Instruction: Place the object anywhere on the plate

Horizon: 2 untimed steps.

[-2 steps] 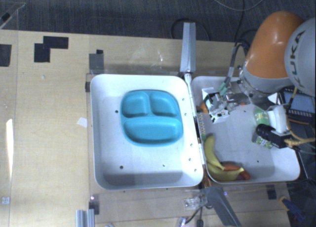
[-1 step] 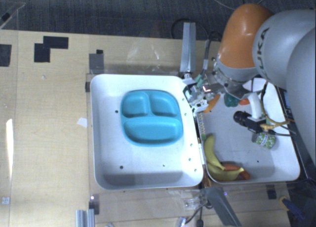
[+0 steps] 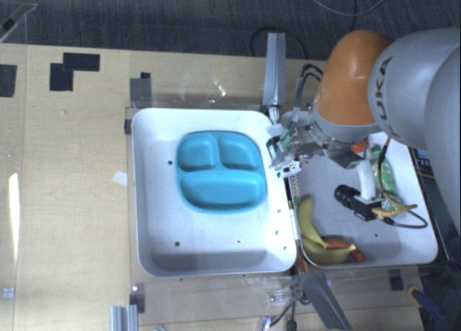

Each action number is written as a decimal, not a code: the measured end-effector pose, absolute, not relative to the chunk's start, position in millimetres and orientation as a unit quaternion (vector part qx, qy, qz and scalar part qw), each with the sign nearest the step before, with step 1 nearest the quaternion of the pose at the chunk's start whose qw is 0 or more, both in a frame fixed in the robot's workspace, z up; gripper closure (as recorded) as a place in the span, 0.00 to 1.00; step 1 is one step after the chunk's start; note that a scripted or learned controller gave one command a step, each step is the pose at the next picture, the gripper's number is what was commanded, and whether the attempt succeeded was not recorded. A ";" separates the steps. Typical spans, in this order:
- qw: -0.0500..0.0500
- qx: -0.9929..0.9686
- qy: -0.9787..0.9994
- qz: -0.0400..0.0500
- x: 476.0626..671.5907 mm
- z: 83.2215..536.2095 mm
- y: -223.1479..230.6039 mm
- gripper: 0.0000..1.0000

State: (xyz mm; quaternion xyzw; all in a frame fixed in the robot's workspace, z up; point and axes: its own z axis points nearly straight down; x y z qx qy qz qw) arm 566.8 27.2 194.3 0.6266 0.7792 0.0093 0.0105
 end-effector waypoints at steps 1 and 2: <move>0.001 0.575 0.818 0.001 598.1 179.3 123.4 1.00; 0.001 0.575 0.818 0.001 598.2 179.6 123.3 0.00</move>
